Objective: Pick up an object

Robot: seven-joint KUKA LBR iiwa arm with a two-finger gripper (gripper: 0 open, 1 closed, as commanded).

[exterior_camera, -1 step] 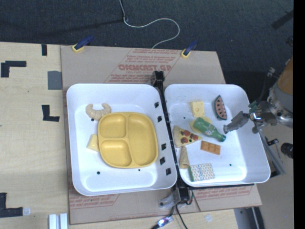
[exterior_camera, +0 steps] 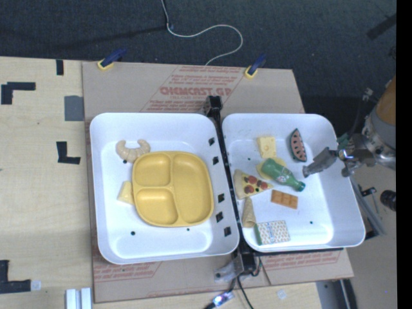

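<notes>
White plastic left bin (exterior_camera: pixel 103 172), shallow, rounded corners. In it: yellow sectioned plate (exterior_camera: pixel 172 188), glossy, three compartments, rounded-square. Beige curled croissant-shaped toy (exterior_camera: pixel 131 149) at the plate's upper-left corner, touching or just beside the rim. Pale yellow wedge (exterior_camera: pixel 125 192) tucked against the plate's left edge.

Black clips run down the seam between the two bins.

Right bin (exterior_camera: pixel 322 230), same white plastic, holds the small stuff. Pizza slice toy (exterior_camera: pixel 250 185), triangular, red dots on top, near the seam. Below it a tan cone-like piece (exterior_camera: pixel 248 214), long axis roughly vertical. Flat patterned card or packet (exterior_camera: pixel 273 232) near the bottom wall, green edge on its left. Yellow cheese block (exterior_camera: pixel 267 147) near the top. Green bottle (exterior_camera: pixel 280 174), smooth, lying flat mid-bin, long axis diagonal, neck pointing lower-right. Orange cracker (exterior_camera: pixel 284 199), rectangular, just below the bottle's neck end. Watermelon slice (exterior_camera: pixel 296 145), curved, red with dark rind, toward the upper right.

Gripper (exterior_camera: pixel 320 163) at the right side of the right bin, grey finger angled lower-left toward the bottle, apart from it. Nothing seen between the fingers. Can't tell how far the fingers are spread.
</notes>
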